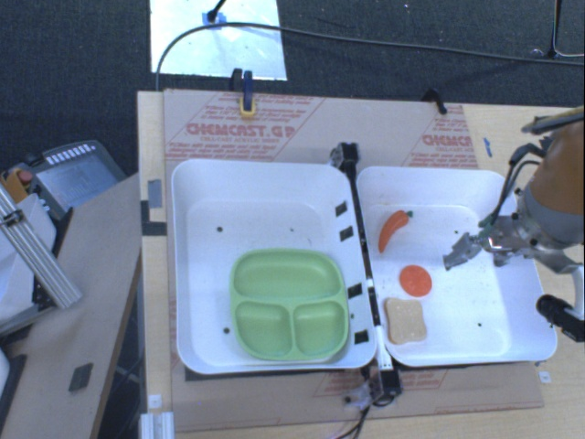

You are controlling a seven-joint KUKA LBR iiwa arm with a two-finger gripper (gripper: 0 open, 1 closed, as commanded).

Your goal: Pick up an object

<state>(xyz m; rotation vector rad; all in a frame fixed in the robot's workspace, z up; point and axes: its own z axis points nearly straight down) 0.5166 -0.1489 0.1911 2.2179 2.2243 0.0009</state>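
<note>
The right bin holds three things. An orange carrot lies near its back left. A round red slice sits in the middle. A tan slice of bread rests by the front left corner. My gripper hovers over the right half of this bin, to the right of the red slice and apart from it. Its fingers look spread, with nothing between them.
The left bin holds a green divided plate at its front. A black divider runs between the bins. The arm's grey body stands over the right bin's right edge. A grey device sits off the bench at the left.
</note>
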